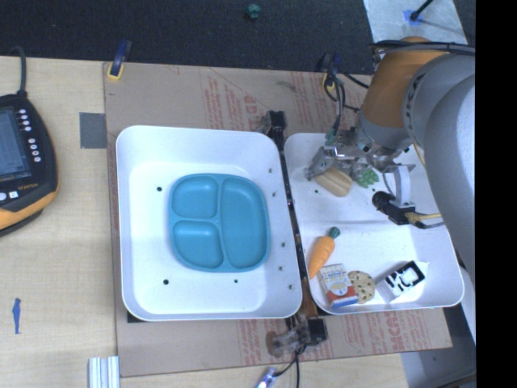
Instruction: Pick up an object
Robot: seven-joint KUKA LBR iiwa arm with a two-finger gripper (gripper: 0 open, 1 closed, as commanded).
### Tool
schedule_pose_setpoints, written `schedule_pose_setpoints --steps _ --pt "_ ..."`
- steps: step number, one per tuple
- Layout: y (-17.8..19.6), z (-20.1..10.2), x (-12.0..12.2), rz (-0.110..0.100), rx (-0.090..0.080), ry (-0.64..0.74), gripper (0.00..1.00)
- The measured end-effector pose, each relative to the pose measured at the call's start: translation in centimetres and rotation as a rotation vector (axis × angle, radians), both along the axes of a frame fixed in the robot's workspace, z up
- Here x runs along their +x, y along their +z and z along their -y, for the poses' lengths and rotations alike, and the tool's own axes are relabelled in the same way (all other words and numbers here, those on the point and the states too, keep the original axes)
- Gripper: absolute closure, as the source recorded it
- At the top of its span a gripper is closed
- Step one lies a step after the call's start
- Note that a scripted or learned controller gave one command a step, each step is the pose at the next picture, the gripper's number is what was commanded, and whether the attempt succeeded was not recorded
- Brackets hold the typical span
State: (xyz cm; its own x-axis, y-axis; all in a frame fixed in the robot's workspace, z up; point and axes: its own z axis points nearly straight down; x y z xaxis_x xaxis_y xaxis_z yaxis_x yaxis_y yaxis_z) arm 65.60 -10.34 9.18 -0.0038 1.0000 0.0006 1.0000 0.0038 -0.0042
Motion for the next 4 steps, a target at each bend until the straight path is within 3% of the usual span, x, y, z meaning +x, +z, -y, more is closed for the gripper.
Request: schedule_pose_setpoints --steps 1,2,4 --pt "0.0 -0.7 0.0 -0.001 0.001 0.0 0.0" --pt "0.0 0.9 0.0 0.002 -0.001 -0.001 0.0" --pt "0.0 -1.1 0.0 -0.002 0.001 0.0 0.0"
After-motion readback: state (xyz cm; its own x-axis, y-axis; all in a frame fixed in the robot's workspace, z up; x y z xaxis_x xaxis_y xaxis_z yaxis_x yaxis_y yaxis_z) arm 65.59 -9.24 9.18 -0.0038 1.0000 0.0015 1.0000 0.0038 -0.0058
